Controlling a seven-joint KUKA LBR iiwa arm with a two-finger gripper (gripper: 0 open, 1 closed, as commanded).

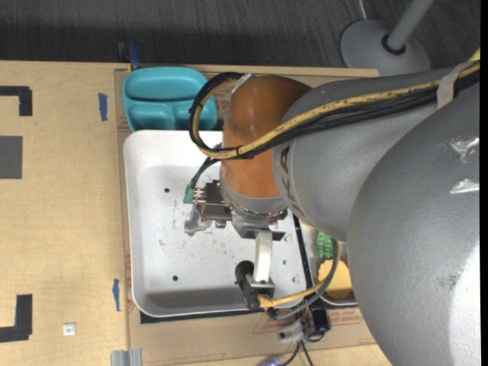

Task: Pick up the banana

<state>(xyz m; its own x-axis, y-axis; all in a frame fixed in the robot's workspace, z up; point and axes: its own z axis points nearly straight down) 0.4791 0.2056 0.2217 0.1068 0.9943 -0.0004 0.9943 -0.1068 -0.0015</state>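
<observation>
A patch of yellow (343, 277), probably the banana, shows in the right bin at the lower right, mostly hidden under the grey arm. My gripper (202, 213) hangs below the orange wrist band over the middle of the left white bin (152, 166), well to the left of that yellow patch. The wrist and cables hide most of the gripper. I see nothing held in it.
A teal tray (164, 97) sits just behind the left bin. A green object (324, 244) lies in the right bin next to the yellow patch. The big grey arm (396, 204) covers nearly all of the right bin. Tan bench stretches to the left.
</observation>
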